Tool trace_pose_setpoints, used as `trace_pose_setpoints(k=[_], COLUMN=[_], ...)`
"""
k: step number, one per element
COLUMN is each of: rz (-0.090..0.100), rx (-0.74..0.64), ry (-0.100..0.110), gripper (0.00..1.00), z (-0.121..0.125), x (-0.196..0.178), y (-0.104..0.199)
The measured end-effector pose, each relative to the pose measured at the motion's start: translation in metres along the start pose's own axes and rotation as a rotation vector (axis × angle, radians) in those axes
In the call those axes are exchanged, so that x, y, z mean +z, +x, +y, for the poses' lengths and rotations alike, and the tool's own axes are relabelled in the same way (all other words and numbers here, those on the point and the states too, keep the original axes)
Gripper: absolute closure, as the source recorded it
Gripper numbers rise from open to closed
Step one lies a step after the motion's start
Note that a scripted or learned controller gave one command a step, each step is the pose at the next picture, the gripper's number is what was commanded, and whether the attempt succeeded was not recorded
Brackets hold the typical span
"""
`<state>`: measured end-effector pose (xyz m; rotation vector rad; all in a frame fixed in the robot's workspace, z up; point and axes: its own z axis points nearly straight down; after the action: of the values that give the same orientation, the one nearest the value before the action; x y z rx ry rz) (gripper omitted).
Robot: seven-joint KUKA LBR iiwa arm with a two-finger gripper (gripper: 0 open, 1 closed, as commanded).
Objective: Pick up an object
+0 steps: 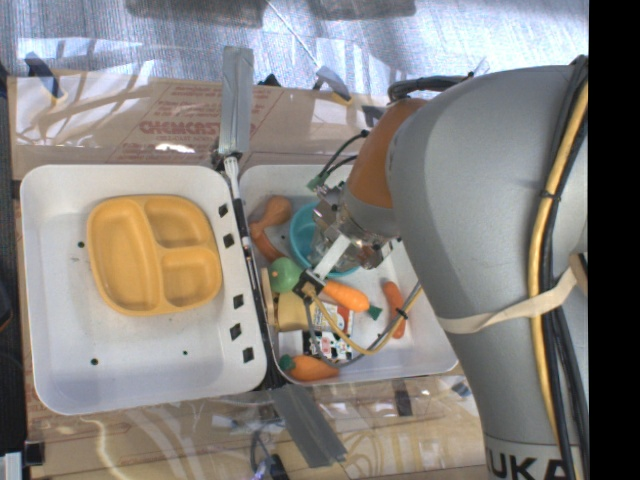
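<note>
The right bin (430,343) holds several toys. A brown drumstick-like piece (268,220) lies at its left wall, and a teal bowl (305,236) sits beside it. A green fruit (284,273), a pale yellow piece (290,313), a small printed box (326,344) and an orange piece (312,369) follow toward the front. One carrot (347,295) lies mid-bin and another (396,308) to its right. My gripper (338,248) hangs low over the teal bowl, and the wrist covers most of the bowl. No object is seen held.
The left bin (60,358) carries a yellow divided tray (153,252). The ridge where the two bins meet (248,288) runs between them. My big grey arm (490,228) covers the right bin's right side and back. Cardboard (150,118) lies behind the bins.
</note>
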<state>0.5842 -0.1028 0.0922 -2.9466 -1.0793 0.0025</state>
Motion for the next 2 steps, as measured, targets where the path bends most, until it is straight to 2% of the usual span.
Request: trace_pose_setpoints(k=[1, 2], rz=[-0.003, 0.001], rx=[-0.008, -0.029], ry=[0.005, -0.003], gripper=[1.0, 1.0], z=[-0.002, 0.029], x=[-0.008, -0.072], y=[0.001, 0.014])
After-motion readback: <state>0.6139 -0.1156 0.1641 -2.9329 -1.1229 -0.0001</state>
